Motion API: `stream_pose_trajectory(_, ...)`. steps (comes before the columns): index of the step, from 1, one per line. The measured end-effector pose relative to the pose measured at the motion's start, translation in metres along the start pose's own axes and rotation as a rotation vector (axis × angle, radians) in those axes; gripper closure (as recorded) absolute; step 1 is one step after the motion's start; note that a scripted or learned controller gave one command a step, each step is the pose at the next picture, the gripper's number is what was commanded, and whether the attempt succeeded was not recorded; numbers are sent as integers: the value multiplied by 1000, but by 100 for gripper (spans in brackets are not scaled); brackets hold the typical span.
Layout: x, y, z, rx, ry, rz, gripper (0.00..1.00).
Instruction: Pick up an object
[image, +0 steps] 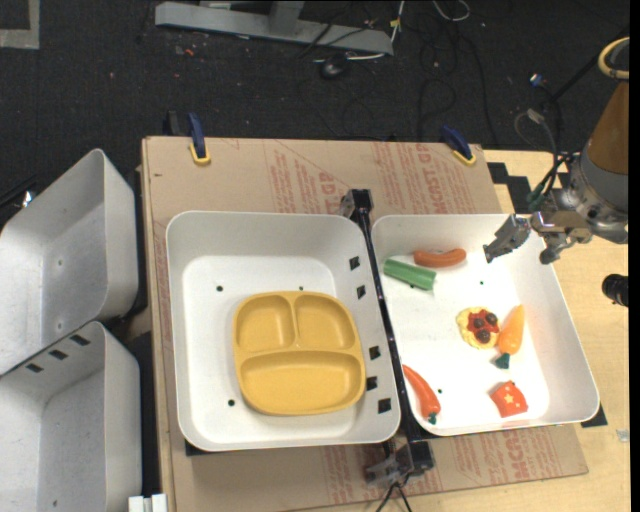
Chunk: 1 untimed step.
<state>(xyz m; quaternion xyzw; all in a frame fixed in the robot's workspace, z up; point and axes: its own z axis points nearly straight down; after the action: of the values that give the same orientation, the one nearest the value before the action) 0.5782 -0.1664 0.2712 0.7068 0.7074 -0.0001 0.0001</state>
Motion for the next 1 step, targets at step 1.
stream_pose_trajectory(1, -2, -5, 44, 5, 1, 2, 0)
